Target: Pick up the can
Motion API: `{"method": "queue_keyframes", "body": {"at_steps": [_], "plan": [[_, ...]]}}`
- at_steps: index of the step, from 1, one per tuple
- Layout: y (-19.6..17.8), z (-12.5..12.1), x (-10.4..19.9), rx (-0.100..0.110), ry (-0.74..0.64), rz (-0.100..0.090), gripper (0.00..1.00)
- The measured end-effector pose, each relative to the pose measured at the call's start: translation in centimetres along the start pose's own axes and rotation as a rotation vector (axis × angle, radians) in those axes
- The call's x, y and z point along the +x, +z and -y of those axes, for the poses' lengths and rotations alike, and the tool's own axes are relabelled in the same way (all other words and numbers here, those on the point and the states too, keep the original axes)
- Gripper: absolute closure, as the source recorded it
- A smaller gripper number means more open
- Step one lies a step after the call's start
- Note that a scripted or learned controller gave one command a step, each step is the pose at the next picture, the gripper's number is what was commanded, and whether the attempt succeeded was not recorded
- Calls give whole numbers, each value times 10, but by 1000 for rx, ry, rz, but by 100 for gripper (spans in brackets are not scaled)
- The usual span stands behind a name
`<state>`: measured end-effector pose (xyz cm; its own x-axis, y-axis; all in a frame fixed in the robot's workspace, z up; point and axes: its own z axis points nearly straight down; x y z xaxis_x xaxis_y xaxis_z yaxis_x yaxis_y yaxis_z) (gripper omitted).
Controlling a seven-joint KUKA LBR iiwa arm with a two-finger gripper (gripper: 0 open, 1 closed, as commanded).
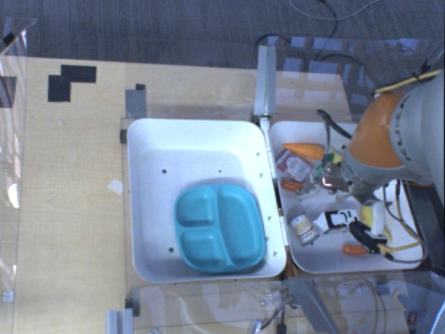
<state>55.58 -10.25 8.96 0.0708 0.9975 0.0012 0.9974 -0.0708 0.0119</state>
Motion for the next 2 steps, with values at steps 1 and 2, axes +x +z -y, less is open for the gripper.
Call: {"method": "queue_keyframes", "body": {"at_steps": [1,2], "plan": [[-1,41,11,-6,211,1,0],[-1,61,10,-7,399,-2,0]]}}
